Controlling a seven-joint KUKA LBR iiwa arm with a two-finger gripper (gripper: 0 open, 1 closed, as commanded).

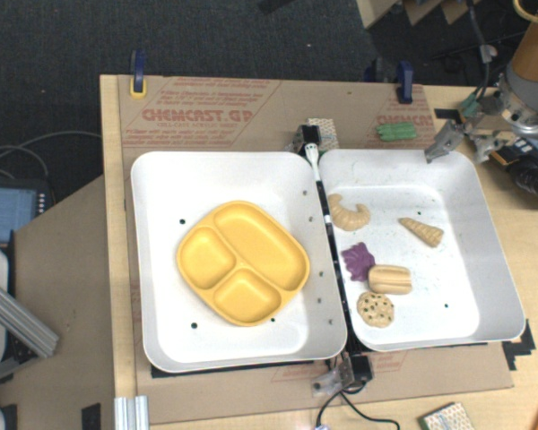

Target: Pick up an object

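- Gripper [448, 141] hangs over the right bin's [484, 267] far rim; its state cannot be told.
- Cone [421, 231], croissant [350, 215], star [358, 260], bun [389, 279] and cookie [376, 309] lie below-left of it.
- Yellow tray [242, 262] lies further left.

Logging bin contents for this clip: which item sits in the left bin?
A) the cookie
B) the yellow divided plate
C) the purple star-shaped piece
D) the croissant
B: the yellow divided plate lies in the left bin, while the cookie, the purple piece and the croissant all lie in the right bin.
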